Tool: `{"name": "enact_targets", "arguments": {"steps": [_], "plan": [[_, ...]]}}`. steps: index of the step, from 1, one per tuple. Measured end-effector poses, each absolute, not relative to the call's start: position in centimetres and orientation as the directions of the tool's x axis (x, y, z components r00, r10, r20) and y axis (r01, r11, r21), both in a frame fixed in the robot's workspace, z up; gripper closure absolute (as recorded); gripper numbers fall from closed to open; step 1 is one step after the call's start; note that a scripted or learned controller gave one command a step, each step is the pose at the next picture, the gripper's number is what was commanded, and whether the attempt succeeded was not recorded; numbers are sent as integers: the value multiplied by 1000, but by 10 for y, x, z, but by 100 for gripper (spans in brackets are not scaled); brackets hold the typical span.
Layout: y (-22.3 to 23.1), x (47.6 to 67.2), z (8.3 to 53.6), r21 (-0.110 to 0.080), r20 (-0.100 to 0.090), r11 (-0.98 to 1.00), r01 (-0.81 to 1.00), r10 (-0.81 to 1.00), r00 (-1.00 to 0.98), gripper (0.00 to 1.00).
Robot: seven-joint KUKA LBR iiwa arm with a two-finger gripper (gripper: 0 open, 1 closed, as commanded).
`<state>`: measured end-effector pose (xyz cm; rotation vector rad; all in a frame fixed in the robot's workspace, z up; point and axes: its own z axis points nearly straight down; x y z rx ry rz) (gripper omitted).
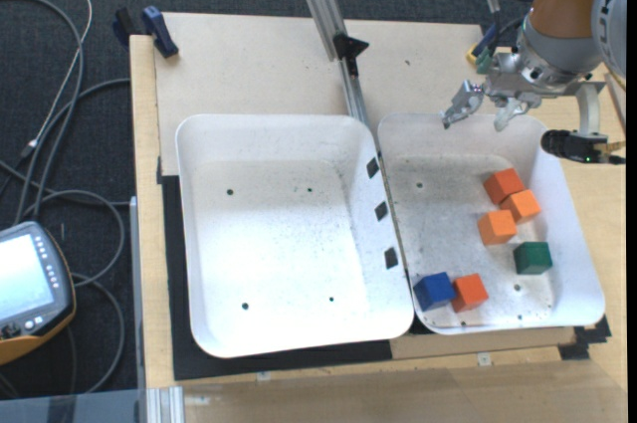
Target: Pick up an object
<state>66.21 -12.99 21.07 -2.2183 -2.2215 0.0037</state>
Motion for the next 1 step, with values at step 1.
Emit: {"name": "enact_targets", "arguments": {"steps": [1], "plan": [[-213, 646, 168, -7, -1, -7, 1000, 1000, 7, 0]]}}
